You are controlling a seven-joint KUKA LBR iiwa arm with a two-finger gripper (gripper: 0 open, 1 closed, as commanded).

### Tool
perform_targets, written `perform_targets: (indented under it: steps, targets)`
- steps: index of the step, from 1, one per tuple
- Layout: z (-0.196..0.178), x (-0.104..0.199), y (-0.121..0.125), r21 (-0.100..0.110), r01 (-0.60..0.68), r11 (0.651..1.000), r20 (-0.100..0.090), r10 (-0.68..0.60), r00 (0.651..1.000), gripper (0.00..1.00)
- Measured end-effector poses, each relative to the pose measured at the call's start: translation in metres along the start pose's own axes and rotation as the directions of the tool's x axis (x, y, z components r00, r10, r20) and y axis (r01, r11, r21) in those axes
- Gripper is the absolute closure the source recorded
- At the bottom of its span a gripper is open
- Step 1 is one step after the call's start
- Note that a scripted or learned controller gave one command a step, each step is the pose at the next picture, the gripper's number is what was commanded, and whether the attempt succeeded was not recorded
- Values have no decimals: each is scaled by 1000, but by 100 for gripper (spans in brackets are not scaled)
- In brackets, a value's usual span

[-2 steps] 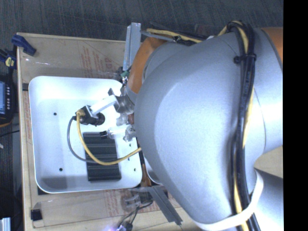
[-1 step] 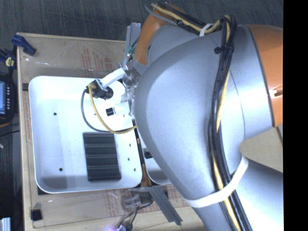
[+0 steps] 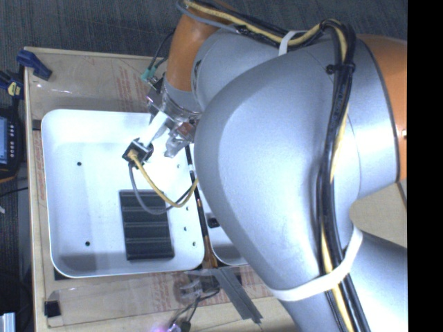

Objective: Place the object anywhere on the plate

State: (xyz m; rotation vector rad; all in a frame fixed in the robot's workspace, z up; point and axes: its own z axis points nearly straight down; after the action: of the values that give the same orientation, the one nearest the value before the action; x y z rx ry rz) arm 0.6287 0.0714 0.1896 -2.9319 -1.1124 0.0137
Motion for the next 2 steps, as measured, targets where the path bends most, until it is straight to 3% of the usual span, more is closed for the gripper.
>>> perform_targets:
  steps: [1, 2]
  targets:
    - [98, 45, -35, -2, 35, 999, 0, -35, 999, 100]
    - [99, 15, -51, -3, -411, 912, -4, 411, 912, 100]
